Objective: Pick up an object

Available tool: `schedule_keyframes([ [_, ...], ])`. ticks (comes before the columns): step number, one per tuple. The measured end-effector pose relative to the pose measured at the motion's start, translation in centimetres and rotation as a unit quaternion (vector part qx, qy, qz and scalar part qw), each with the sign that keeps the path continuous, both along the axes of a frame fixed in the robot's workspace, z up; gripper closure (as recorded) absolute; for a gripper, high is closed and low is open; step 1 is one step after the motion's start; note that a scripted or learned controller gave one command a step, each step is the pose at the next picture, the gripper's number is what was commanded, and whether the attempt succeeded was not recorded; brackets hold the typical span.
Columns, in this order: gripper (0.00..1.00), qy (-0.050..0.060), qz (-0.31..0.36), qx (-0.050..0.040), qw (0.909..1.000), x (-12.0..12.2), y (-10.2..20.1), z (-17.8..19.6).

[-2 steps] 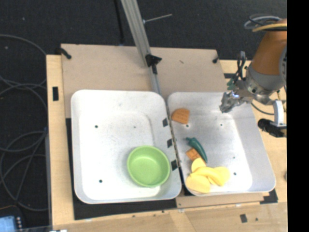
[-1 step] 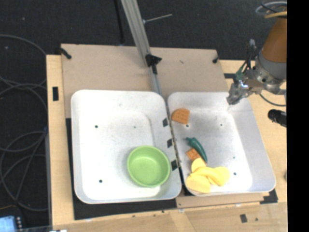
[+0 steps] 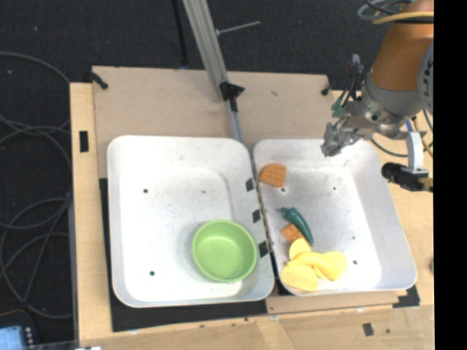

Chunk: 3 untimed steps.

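In the right bin (image 3: pixel 365 195), small orange block (image 3: pixel 273 174), flat-topped, jaws' state unclear

A tan bench (image 3: pixel 168 93) is seen from above, and two shallow white bins are set directly on it, edges touching: the left bin (image 3: pixel 146 166) and the right bin (image 3: pixel 365 217). A dark mat (image 3: pixel 182 310) is glimpsed beneath them.

Single fixed cam above the bench (image 3: pixel 168 93), looking down at a slant; left bin (image 3: pixel 146 195) and right bin (image 3: pixel 365 217) both fully in frame, mid-range. Arm (image 3: pixel 398 64) enters from the view's upper right.
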<state>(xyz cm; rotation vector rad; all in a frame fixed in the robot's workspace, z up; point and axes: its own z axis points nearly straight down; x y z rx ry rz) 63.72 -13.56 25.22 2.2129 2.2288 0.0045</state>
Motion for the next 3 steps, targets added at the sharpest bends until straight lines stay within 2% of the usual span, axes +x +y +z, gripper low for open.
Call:
schedule_keyframes([
  [1, 1.00, 0.001, 0.000, 0.0000, 1.0000, 0.3, 6.3, -0.1],
  [2, 1.00, 0.002, 0.000, -0.0001, 1.0000, 0.6, 11.3, -1.3],
  [3, 1.00, 0.000, 0.000, 0.0001, 1.0000, 1.2, 15.9, -0.7],
])
